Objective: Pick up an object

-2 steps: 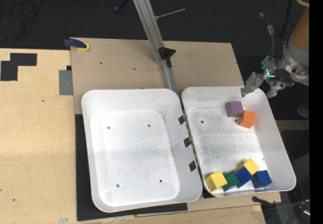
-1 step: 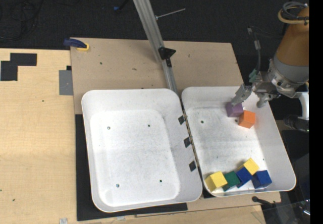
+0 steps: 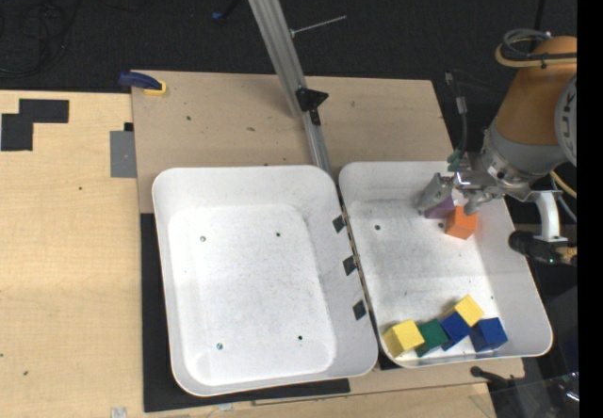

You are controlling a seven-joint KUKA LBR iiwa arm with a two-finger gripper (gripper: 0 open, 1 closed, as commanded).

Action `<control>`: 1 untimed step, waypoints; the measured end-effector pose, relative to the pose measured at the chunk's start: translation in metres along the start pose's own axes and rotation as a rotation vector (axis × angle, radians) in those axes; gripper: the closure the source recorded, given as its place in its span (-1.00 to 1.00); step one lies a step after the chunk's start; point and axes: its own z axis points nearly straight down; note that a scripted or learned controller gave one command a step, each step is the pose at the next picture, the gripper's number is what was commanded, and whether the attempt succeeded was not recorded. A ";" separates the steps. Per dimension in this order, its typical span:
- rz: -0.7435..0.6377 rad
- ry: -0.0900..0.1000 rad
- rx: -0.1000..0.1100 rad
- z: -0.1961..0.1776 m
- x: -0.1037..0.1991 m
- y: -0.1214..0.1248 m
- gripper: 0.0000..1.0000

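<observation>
Though partly hidden, tool [image 3: 450,198] beside orange block [image 3: 461,223]

A grey arm [image 3: 556,129] with a rounded orange band [image 3: 535,91] above the wrist, a pale cable [image 3: 521,41] looped over its top, ends in a small metallic hand [image 3: 452,192]; a white bracket [image 3: 546,211] juts beside it.

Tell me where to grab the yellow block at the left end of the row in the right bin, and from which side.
Come straight down on the yellow block and close across its near and far faces. Its right side touches the green block, and the right bin's rim crowds its near-left corner, so a grip across left and right likely has no room. The claw is near the orange block.
</observation>
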 end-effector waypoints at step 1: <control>0.001 0.000 0.001 0.045 0.001 -0.006 -1.00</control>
